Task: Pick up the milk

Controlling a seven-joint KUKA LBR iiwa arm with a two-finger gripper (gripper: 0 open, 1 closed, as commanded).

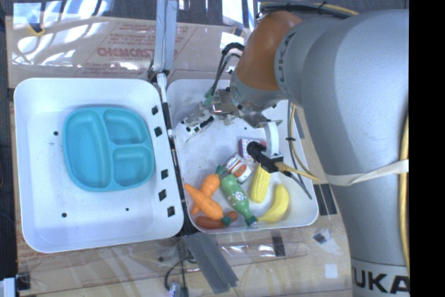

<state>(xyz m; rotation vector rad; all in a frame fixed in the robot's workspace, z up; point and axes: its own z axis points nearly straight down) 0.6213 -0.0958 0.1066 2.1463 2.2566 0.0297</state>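
Reading "UKA" on arm [361, 149], gripper [208, 108] beside milk [195, 123]

We record two white bins: the left bin [31, 170] and the right bin [208, 142]. A turquoise tray [108, 148] is uniformly coloured. The milk [196, 123] carries a black-and-white cow pattern. The carrot [203, 197] is orange, the bottle [236, 198] green, the corn [260, 181] and banana [278, 204] yellow. The arm [348, 94] is grey with an orange band [264, 55].
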